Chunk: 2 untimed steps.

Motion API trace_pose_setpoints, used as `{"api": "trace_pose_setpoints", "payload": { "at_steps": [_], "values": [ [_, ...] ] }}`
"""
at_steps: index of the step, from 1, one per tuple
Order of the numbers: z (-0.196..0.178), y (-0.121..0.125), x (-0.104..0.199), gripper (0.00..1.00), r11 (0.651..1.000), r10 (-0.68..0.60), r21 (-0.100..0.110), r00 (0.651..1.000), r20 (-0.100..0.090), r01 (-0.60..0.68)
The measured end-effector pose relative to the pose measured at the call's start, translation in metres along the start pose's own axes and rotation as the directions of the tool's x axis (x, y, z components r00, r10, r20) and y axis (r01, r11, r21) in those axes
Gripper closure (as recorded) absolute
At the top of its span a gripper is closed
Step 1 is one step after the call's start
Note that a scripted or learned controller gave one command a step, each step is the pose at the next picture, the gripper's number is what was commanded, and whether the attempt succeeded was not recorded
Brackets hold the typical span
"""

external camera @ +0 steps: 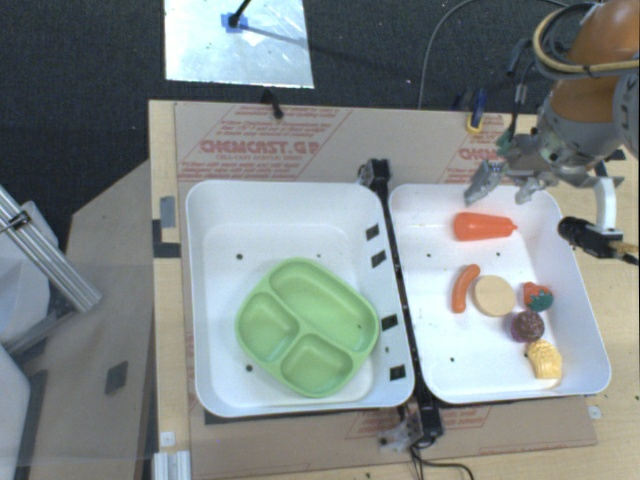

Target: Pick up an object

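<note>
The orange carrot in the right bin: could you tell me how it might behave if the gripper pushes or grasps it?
The carrot looks like smooth moulded plastic, so probably stiff and light. Its rounded, tapered body lies on its side, so a push could roll it. The glossy surface may slip between the fingers of the gripper.

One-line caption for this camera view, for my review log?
Gripper poised above right bin's far edge near toy carrot; green divided plate in left bin.

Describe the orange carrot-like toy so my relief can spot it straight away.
Look in the right bin, the one without the green tray. At its far end, below the gripper, lies the orange carrot. It is the largest toy there, lying apart from the cluster nearer the camera.
</note>
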<state>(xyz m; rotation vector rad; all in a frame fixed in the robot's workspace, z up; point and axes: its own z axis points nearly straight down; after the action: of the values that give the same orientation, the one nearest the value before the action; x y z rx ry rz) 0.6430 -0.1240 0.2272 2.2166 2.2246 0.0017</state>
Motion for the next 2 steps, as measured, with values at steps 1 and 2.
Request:
{"api": "trace_pose_setpoints", "payload": {
  "at_steps": [1,2],
  "values": [
    [-0.012,0.001,0.0,1.0,1.0,-0.003,-0.005,1.0,0.0,0.003],
    [-0.024,-0.077,-0.007,1.0,1.0,0.005,0.003,1.0,0.0,-0.005]
  ]
}}
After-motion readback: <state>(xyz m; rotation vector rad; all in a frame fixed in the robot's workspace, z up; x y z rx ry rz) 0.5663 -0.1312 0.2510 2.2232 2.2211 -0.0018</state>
